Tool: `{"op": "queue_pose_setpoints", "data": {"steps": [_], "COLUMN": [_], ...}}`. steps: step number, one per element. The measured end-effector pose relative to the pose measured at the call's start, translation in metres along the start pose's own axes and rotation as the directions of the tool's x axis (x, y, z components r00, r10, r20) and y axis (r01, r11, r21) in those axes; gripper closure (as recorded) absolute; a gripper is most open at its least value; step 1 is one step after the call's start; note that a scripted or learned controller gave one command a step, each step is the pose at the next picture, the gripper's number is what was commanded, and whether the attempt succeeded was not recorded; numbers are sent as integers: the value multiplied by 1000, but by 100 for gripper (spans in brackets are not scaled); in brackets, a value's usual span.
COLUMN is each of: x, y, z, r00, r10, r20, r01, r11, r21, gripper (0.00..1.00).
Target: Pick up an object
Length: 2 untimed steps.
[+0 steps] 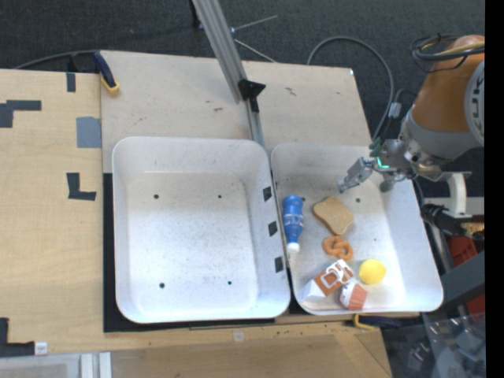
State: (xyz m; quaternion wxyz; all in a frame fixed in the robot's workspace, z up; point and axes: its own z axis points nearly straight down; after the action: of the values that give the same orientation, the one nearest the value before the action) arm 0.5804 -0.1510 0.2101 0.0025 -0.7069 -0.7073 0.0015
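1. Pincer [368, 176] hangs over the right bin [409, 235], upper part, w/ arm reaching in from the right. Can't tell whether it's spread or pressed together; nothing visibly pinched.
2. Bread slice [335, 214]: tan, flat, roughly wedge-shaped, just below-left of pincer, apart from it. Long axis runs diagonal, upper-left to lower-right.
3. Blue bottle [292, 221]: lying down, left of pincer near bin's left wall. Long axis approx vertical in view, white cap end pointing toward view's bottom.
4. Pretzel [339, 248]: orange-brown, just below the bread.
5. Yellow ball [372, 272]: well below pincer, small and round.
6. Orange-white carton [335, 278]: beside the ball, to its left, lying tilted.
7. Left bin [126, 211]: well left of pincer.
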Motion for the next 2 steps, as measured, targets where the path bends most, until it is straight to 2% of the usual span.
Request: {"op": "queue_pose_setpoints", "data": {"steps": [1, 2], "x": [0, -3], "y": [1, -1], "z": [-2, 62], "r00": [1000, 1000], "r10": [-2, 0], "r20": [1, 1], "r01": [2, 0], "r11": [1000, 1000], "r21": [-4, 2], "gripper": [0, 0]}}
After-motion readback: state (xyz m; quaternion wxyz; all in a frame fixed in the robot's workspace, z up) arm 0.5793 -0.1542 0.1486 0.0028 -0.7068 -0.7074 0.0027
